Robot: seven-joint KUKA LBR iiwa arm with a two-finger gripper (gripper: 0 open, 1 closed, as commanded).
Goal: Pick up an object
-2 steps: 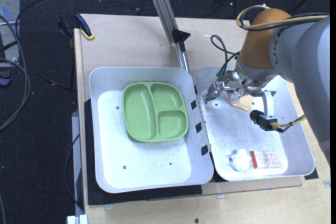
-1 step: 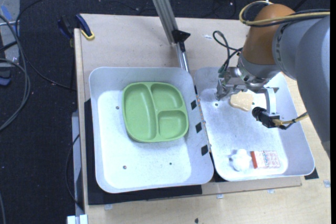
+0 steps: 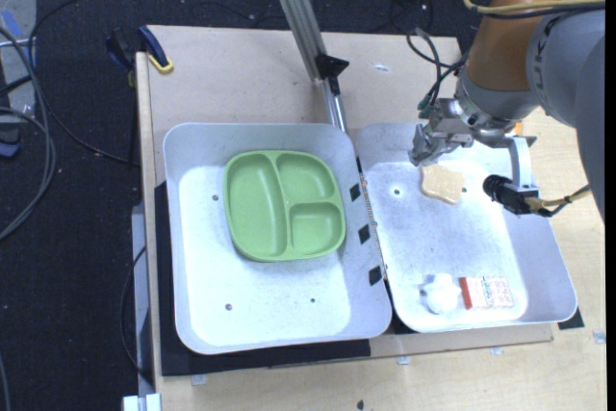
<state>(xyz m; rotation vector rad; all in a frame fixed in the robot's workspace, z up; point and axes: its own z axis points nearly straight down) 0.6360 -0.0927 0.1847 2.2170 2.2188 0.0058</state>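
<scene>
the claw [image 3: 430, 147] hangs over the far end of the right bin [image 3: 539, 245], just beside and touching the upper edge of a tan sponge-like block [image 3: 443, 185] lying flat on the bin floor. whether its tips are spread or pressed together cannot be told from this angle. a white lump [image 3: 439, 295] and a red-and-white packet [image 3: 486, 292] lie near the bin's front edge, well apart from the claw. the left bin [image 3: 192, 236] holds a green divided plate [image 3: 285, 205]. judgement: the block is the nearest target; centre over it, straddle its narrow sides, descend fully before closing.
</scene>
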